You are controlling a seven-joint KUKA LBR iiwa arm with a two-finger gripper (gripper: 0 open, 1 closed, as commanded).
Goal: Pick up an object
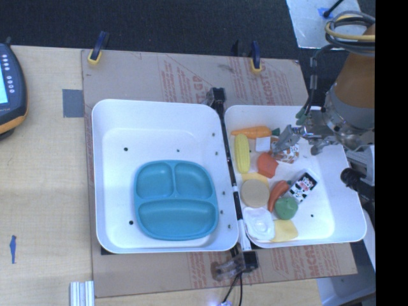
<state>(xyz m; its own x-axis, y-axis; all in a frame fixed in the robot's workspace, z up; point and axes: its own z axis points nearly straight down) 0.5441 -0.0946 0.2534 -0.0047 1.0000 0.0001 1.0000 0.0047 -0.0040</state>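
Nothing lifted yet, by the look of it: pick apparently at the reach-in stage, grasp and lift left to do. Grey arm with orange band entering from the right of the frame, hand [288,140] low over the upper middle of the right bin [344,231], right above a small patterned item. Can't tell whether spread or pressed together, or whether anything is pinched; too small and cluttered at the tip.

Right bin crowded along its left half: a corn cob [241,153] standing lengthwise near the left wall, an orange carrot-like piece [252,132] across the top, a small white block [262,144] beside it, a red-orange lump [267,165] just below the hand. Lower down, a tan round disc [254,192], a carrot [277,193] leaning against a green ball [286,208], a black-and-white spotted block [302,187], a white crumpled item [259,222] and a yellow piece [285,231] at the bottom edge. Likeliest target: something in the cluster under the hand, exact item unclear.

Left bin [115,123] holding just a blue divided plate [175,199], lying flat toward its lower right.
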